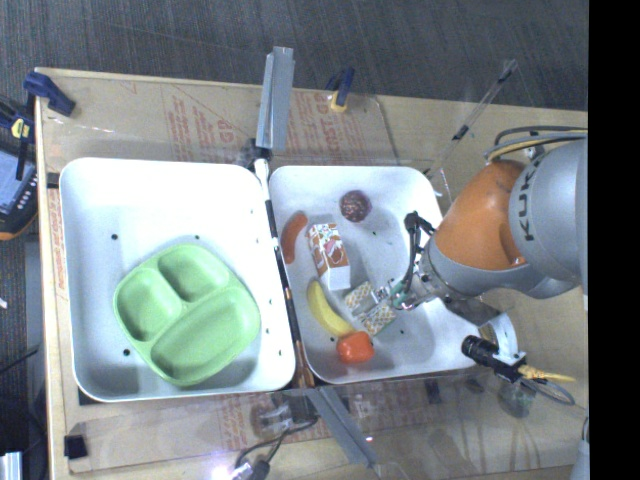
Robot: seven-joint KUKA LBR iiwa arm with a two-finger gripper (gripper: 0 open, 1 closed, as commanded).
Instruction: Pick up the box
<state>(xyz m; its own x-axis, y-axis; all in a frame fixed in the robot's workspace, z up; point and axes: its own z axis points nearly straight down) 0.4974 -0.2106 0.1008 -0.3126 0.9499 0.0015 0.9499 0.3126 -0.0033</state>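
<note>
Box (328, 253) print illegible, arm (520, 223) lettered "KU", end effector (372, 306) nearby

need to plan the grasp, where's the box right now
The box lies in the right bin, near its middle, between the sausage and the tool, just above the banana.

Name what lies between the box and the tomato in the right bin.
In the camera view, the banana lies between the box and the tomato, slanting down toward the tomato.
</note>
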